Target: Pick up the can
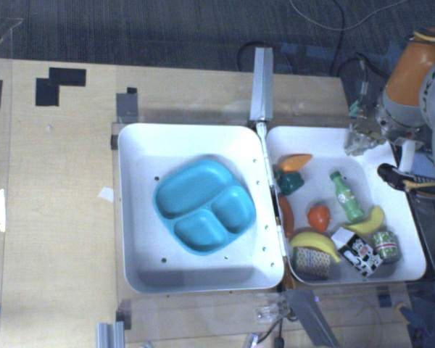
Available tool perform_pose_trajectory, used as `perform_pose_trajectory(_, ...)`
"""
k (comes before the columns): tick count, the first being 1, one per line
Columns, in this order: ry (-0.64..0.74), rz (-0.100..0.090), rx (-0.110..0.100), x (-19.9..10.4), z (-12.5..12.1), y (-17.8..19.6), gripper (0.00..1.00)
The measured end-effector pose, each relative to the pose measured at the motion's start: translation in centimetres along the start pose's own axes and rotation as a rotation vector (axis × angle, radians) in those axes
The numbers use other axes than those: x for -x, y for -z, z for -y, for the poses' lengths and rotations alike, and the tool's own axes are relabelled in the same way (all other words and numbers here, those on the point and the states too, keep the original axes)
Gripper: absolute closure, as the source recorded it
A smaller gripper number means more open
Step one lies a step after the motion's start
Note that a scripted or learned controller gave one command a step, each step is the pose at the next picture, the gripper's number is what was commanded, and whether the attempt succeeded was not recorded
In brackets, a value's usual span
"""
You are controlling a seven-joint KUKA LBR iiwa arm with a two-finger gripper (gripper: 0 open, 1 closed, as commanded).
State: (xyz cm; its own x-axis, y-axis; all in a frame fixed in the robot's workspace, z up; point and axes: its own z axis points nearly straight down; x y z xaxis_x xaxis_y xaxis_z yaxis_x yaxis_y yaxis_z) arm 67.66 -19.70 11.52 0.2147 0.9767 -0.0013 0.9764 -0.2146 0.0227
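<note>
Can (386, 245): short cylinder, printed label, right bin (413, 267) corner, beside curved banana (367, 221). Gripper (362, 140): state unclear.

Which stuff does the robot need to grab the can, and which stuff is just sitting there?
For the job:
- can, in the right bin's near right corner
- gripper, over the right bin's far edge

Just lying about:
- green bottle
- two bananas
- tomato
- carrot
- small black-and-white carton
- blue divided plate in the left bin

Blue tray (203, 207); white bins (134, 194); green bottle (346, 197); yellow bananas (315, 242); green-labelled can (386, 245).
</note>
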Motion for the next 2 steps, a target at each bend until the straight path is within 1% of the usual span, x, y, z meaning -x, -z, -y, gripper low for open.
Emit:
perform_pose_trajectory(1,-0.025,0.000,-0.016,0.3,0.7,-2.7,1.00)
perform_pose_trajectory(2,0.010,-0.002,-0.015,-0.7,3.7,-2.7,1.00)
